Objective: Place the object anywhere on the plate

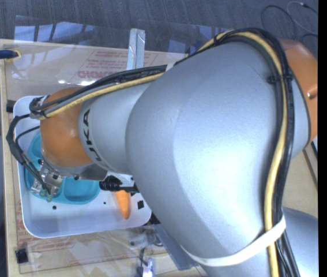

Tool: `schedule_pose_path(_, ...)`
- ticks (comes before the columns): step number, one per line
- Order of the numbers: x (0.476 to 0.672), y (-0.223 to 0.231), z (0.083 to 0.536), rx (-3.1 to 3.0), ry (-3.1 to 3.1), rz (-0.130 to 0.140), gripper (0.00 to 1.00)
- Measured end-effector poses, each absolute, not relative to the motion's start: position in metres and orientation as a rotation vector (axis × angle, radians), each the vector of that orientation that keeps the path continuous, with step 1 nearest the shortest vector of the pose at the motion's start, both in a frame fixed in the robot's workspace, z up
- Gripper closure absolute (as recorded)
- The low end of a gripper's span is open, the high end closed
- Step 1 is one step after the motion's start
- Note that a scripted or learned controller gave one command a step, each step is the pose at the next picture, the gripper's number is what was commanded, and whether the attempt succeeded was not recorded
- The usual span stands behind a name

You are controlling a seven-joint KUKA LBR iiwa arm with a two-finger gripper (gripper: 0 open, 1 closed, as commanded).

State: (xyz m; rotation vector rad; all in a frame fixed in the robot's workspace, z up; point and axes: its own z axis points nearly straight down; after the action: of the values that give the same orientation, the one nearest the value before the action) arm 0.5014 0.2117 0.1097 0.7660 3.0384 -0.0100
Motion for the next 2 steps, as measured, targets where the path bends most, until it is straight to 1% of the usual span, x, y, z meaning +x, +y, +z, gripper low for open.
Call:
schedule_pose_path(1, 0.561, 0.116, 0.225, 1.174, 2.913, 0.0, 1.0)
schedule_pose_path(2, 0.54, 0.19, 0.194, 1.465, 2.784, -0.007, 1.0)
